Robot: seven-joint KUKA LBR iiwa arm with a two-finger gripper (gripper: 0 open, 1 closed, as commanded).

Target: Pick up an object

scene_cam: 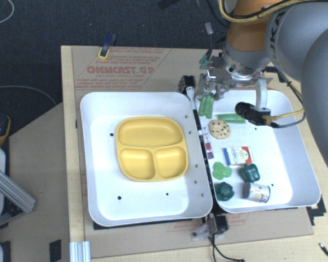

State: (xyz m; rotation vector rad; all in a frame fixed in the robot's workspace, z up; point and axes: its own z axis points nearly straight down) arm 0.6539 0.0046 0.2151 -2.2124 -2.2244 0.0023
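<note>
My gripper (209, 91) sits at the far left corner of the right bin (295, 146), its fingers clamped on a green object (207, 106) that hangs upright beside the divider. Right bin, far to near: green strip (231, 118), cookie (219, 129), blue-and-white packet (238, 155), green clover piece (222, 171), dark green pepper (250, 173), dark green lump (224, 190), small can (257, 192) (on its side). Left bin (98, 162): yellow divided tray (151, 148), centred.
</note>
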